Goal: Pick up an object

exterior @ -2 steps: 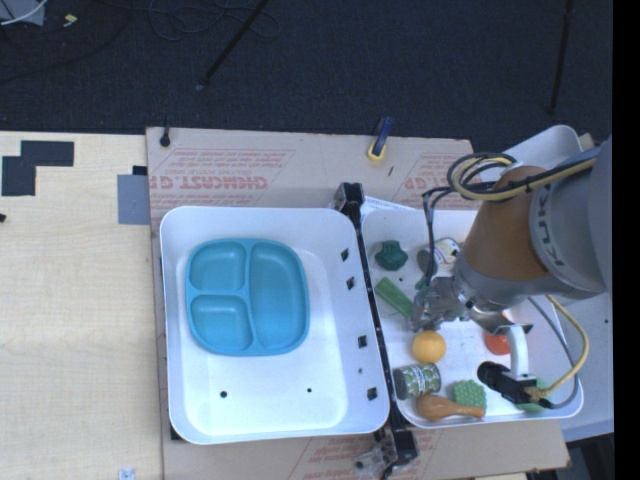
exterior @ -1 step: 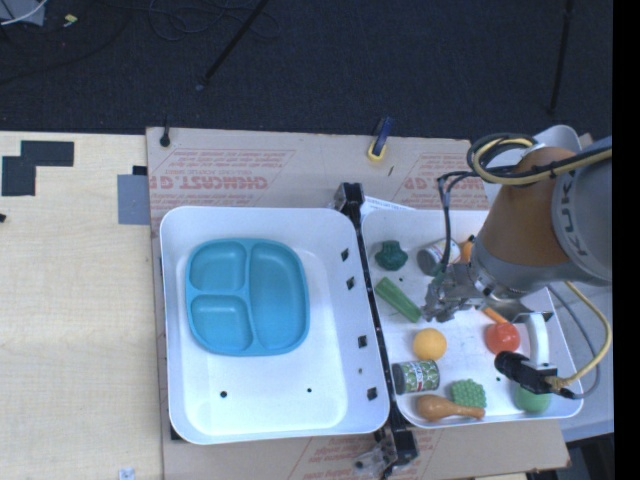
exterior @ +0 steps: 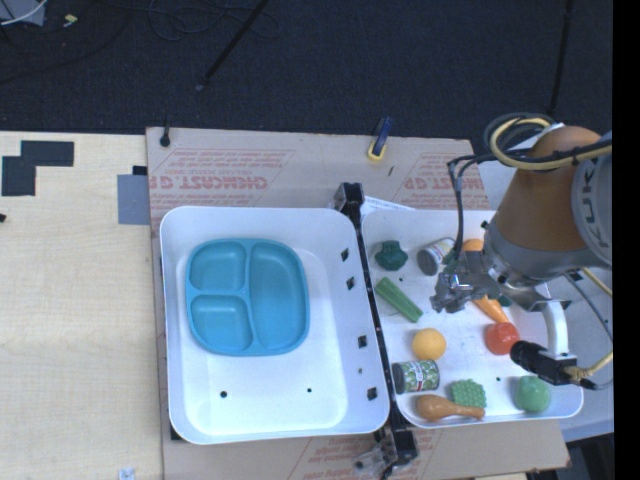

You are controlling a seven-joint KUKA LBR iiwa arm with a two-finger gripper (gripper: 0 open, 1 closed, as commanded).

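My gripper (exterior: pixel 450 296) hangs low over the middle of the right bin (exterior: pixel 400 408), under the orange-banded wrist. Around it lie toy foods: a green stick (exterior: pixel 398 299) just to its left, a dark green piece (exterior: pixel 391 256) further back, a grey can (exterior: pixel 434 257) behind it, an orange ball (exterior: pixel 428 344) in front, and an orange carrot (exterior: pixel 490 309) to its right. No object shows between its fingers.
The left bin (exterior: pixel 185 388) holds a blue divided plate (exterior: pixel 246 297). Along the right bin's front lie a green-labelled can (exterior: pixel 415 376), a tan drumstick (exterior: pixel 445 408), a green leafy piece (exterior: pixel 467 394), a red tomato (exterior: pixel 501 338) and a green ball (exterior: pixel 532 394).
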